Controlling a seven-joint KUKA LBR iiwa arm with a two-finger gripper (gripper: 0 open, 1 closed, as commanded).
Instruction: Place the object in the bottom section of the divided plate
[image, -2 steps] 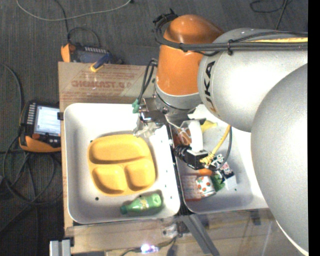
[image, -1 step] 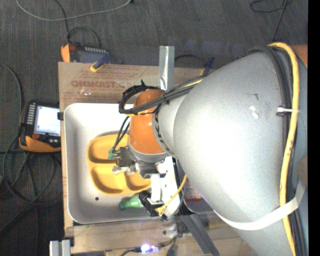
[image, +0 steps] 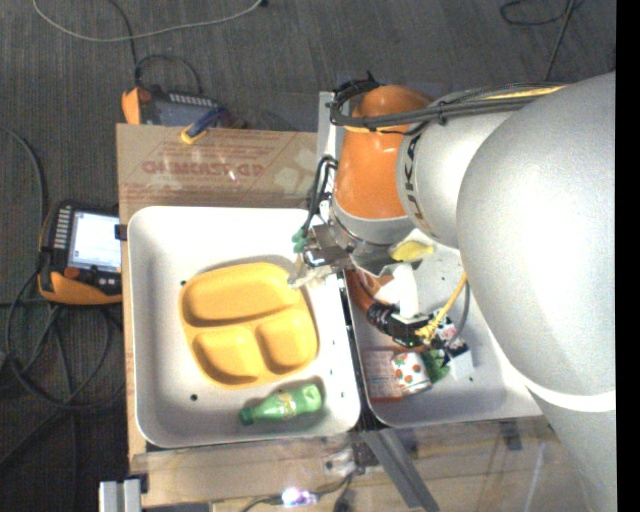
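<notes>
Bottle (image: 283, 404) lies on its side by the left bin's (image: 150, 400) bottom edge, just below the plate (image: 250, 320). Gripper (image: 318, 262) hovers at the plate's upper right rim; its state is unclear.

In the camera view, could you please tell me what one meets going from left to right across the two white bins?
Yellow divided plastic plate → green plastic bottle lying on its side → grey arm's gripper at the plate's right rim → red-and-white spotted object in the right bin.
</notes>
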